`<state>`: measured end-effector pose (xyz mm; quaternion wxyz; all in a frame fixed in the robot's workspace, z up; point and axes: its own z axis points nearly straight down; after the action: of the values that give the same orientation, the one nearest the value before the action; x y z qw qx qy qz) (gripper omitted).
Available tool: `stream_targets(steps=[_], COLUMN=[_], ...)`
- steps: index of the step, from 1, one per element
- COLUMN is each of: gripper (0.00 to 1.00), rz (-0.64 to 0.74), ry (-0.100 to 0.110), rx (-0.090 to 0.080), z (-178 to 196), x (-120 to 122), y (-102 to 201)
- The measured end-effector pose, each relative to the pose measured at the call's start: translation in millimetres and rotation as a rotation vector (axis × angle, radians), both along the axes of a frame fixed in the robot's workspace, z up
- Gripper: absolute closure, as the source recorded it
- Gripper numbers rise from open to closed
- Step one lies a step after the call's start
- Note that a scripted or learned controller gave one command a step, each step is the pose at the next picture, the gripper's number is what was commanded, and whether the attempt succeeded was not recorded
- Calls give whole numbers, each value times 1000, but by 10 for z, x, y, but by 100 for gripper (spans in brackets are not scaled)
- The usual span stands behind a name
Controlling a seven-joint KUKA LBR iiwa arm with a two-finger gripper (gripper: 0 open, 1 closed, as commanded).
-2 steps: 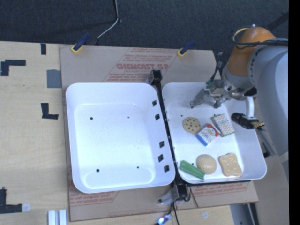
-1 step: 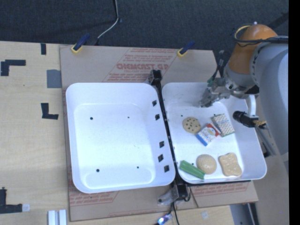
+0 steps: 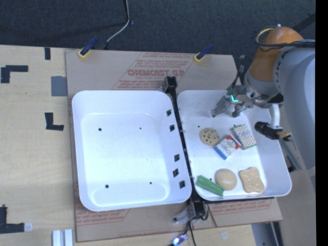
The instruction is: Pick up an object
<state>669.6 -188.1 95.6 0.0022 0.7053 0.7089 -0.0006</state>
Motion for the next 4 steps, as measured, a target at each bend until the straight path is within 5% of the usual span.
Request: stream_targets(steps=[1, 2, 3, 4], gripper=[0, 100, 0, 0], rz=[-4, -1, -1, -4], ry=[1, -1, 0, 2], rx=[3, -1, -1, 3], z=[-109, 7, 2, -107], x=[-9, 0, -2, -8], y=[-184, -180, -180, -355])
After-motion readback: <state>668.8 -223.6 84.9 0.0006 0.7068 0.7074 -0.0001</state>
